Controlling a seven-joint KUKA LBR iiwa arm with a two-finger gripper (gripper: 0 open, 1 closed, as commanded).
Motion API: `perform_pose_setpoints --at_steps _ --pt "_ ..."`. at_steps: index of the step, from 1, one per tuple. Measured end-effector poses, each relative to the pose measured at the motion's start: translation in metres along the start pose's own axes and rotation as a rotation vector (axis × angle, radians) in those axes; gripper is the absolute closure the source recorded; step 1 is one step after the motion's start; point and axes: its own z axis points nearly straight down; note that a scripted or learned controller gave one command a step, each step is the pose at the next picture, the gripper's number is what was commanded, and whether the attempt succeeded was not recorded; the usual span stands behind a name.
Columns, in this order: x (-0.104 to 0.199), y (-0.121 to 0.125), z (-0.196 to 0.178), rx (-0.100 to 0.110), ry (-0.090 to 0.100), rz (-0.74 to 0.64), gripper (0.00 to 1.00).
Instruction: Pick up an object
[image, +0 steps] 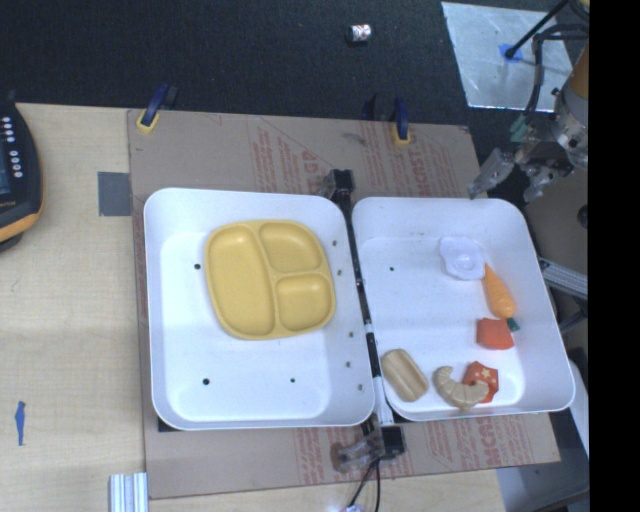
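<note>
The right bin (420, 300) holds an orange carrot (499, 291), a red-orange block (494, 333), a tan bread roll (404, 374), a beige croissant-like piece (457, 388) against a small red item (483, 378), and a clear round lid (462, 258). My gripper (512, 170) hangs above the bench just beyond the right bin's far right corner, apart from all these objects, and its fingers look spread, with nothing between them.
The left bin (180, 380) holds a yellow divided plate (270, 277). Clamps (400, 118) pin the cardboard sheet at the far edge. A black and orange pendant (15, 165) lies at the left edge.
</note>
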Motion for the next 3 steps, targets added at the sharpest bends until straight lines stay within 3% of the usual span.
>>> perform_pose_setpoints --at_steps 1,2,3 --pt "-0.037 -0.021 0.16 0.015 0.002 0.003 0.0" --pt "-0.036 -0.06 0.098 -0.001 0.001 0.003 0.0" --pt "-0.036 -0.093 0.162 0.002 -0.001 0.0 0.0"
